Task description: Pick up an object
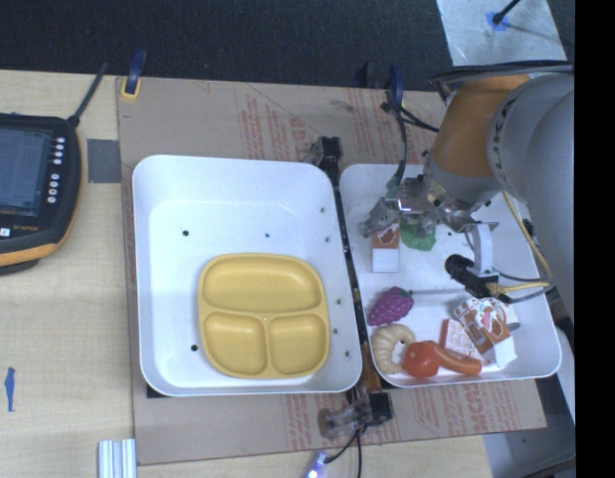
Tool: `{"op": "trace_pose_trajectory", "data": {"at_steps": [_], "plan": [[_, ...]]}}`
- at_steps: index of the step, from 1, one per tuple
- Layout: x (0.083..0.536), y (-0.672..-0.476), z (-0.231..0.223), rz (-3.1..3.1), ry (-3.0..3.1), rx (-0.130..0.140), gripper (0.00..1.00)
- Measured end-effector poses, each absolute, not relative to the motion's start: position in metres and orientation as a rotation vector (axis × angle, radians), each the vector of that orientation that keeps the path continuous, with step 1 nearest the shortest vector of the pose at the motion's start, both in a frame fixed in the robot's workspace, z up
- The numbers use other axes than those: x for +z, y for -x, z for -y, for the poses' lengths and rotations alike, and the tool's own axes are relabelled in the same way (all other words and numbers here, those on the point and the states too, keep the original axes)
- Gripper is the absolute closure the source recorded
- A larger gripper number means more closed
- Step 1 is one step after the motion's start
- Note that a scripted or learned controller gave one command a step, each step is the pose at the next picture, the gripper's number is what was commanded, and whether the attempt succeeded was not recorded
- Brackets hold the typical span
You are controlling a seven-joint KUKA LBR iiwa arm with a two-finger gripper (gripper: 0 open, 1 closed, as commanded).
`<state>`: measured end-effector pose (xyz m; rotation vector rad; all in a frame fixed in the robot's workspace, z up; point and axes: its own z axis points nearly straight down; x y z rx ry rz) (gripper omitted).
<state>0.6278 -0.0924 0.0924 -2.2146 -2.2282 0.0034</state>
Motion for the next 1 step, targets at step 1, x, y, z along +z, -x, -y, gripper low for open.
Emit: {"op": "trace_pose_trajectory", "data": {"at_steps": [1], "plan": [[0.1025,-0.6276,0.0937,2.23,2.213,0.007,1.0]]}}
